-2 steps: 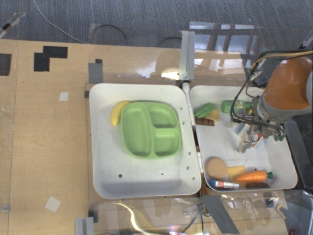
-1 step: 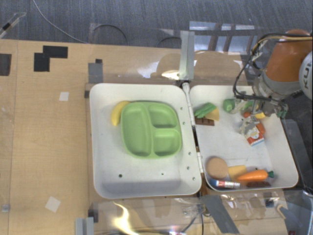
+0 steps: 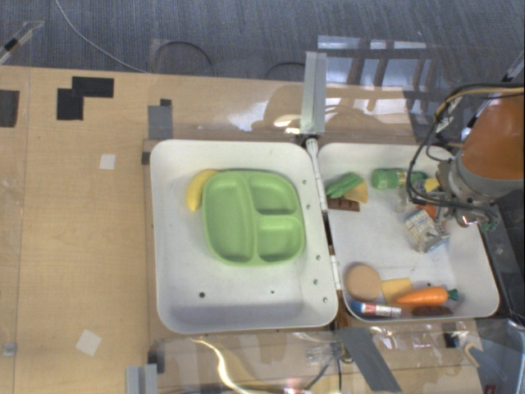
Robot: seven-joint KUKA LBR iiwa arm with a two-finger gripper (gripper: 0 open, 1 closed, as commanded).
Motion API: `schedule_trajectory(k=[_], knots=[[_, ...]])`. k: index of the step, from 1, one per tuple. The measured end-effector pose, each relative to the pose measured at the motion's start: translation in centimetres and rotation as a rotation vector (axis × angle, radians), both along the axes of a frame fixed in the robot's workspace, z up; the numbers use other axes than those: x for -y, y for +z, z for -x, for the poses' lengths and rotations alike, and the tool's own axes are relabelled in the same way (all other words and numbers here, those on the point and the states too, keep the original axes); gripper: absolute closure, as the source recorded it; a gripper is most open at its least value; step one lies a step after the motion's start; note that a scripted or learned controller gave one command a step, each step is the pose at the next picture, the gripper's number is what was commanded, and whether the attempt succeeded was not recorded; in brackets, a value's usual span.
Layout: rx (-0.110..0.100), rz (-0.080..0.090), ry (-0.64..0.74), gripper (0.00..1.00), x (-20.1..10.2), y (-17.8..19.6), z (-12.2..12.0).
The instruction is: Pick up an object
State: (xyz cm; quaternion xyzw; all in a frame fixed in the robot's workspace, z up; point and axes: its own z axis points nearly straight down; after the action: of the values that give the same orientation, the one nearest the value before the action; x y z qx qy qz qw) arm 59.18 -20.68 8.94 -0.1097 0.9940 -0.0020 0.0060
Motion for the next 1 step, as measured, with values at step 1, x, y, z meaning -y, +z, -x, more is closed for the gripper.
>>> schedule_trajectory(k=[1], knots=[[0.004,-0.006,-0.153,0.0,-10.32,0.06,-0.25]])
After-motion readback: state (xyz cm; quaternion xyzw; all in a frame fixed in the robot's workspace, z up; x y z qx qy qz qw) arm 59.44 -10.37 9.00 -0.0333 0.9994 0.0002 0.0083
